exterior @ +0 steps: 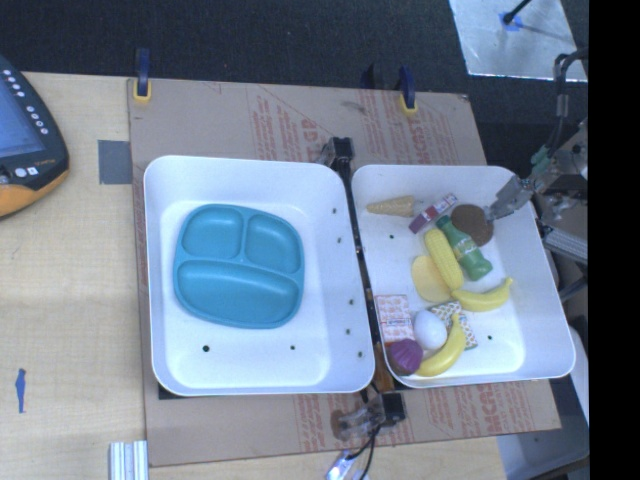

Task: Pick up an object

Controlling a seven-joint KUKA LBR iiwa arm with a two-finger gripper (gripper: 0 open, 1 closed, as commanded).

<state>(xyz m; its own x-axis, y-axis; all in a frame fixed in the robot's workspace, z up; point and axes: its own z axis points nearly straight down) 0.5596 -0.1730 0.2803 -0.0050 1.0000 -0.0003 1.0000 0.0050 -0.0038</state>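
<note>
Right bin point(540, 268) crowded leftward; jaws point(503, 201) at its rim, grip state unclear.

Dark carpet floor point(250, 18), wood bench point(60, 298), cardboard sheet point(300, 118) w/ clamps

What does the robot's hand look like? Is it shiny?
The gripper looks like a small grey metal claw, dull rather than shiny. Behind it is a pale grey wrist block with a bit of teal on it, and a thin dark cable curls above.
</note>
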